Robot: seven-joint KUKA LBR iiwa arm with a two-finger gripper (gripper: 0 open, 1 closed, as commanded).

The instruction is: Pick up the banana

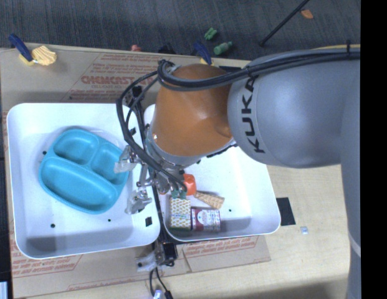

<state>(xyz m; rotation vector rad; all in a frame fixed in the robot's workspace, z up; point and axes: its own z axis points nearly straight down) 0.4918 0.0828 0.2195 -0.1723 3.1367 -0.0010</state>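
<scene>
Where the banana lies cannot be told (the arm, lettered KUKA, covers much of the right bin). The pincer hangs over the adjoining bin rims, clenched or released unclear, beside a blue tray and a can

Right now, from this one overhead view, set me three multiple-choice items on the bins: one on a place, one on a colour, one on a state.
1. Where does the divided tray lie?
A. left bin
B. right bin
C. on the floor

2. What colour is that tray?
A. red
B. blue
C. yellow

3. How does the small can in the right bin rest?
A. standing upright
B. on its side
C. hanging off the rim

Key: 1 A, it sits inside the left bin's walls; 2 B, it is plain light blue; 3 B, its label faces up and its length lies along the bin floor.
</scene>
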